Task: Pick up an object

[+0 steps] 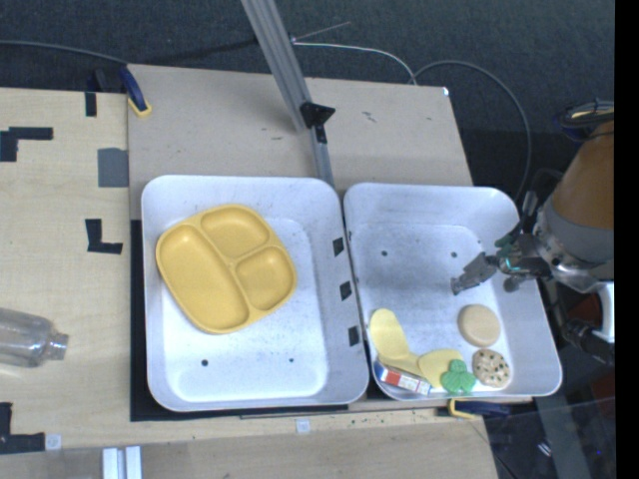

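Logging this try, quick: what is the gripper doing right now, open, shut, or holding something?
Gripper: over the right bin, above the tan disc; open or shut cannot be told, and nothing shows between its fingers.

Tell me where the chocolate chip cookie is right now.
The chocolate chip cookie lies in the right bin's near right corner, just below the plain tan cookie and beside the green toy.

The flat plastic plate with three parts (226, 265) is yellow. Both shallow plastic bins (240, 367) are white with small dark specks. The round smooth cookie (480, 323) is tan. The round chip cookie (491, 367) is light brown with dark dots. The small bumpy toy (458, 377) is green.
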